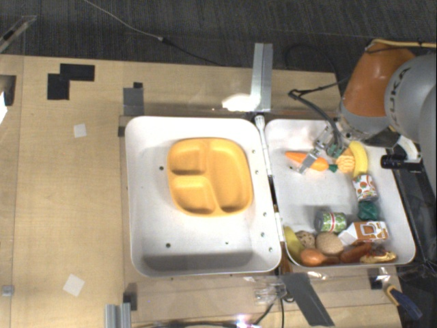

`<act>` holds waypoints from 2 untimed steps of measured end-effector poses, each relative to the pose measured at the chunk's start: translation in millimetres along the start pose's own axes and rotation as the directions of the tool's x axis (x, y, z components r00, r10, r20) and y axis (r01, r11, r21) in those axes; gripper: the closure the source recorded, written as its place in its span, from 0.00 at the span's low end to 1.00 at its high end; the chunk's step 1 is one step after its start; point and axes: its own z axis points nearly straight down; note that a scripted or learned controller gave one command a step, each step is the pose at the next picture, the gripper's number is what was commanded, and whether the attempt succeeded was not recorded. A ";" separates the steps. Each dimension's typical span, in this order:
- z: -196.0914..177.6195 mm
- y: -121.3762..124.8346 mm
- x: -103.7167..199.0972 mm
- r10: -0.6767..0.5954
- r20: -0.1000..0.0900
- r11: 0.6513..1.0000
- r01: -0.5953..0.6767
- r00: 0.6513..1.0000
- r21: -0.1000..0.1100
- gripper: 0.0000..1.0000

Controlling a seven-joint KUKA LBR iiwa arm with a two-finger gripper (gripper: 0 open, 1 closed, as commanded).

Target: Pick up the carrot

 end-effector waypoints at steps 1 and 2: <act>-14.8 3.5 -1.9 -0.007 0.010 1.000 0.007 1.000 -0.006 1.00; -46.6 28.8 31.6 0.143 0.003 0.990 -0.143 0.990 -0.004 1.00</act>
